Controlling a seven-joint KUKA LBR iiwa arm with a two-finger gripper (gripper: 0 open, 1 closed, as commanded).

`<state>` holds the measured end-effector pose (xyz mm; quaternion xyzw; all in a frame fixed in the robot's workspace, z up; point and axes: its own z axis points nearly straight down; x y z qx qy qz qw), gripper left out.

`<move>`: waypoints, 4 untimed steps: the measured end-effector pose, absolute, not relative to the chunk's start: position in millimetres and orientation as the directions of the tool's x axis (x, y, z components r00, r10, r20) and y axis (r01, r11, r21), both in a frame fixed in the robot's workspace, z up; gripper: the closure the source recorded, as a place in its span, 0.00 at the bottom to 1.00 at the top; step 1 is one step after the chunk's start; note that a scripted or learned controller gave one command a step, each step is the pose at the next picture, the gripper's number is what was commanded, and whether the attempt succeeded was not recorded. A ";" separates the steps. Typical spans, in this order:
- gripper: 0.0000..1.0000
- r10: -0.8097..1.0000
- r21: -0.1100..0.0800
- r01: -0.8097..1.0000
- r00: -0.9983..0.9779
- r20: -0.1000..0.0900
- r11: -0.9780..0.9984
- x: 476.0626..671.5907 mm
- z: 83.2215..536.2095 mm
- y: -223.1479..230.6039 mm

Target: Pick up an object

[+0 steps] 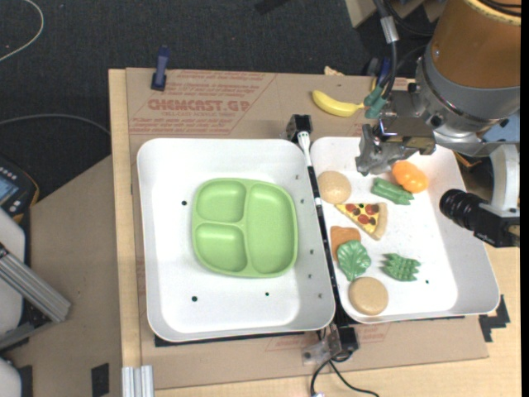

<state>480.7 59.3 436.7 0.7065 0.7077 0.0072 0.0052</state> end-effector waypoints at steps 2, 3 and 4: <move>1.00 1.000 -0.009 1.000 0.005 -0.001 -0.005 559.0 305.9 24.1; 1.00 1.000 -0.011 1.000 0.010 -0.002 -0.010 543.6 215.4 -57.3; 1.00 1.000 -0.001 1.000 -0.006 0.003 0.006 497.0 261.2 -0.9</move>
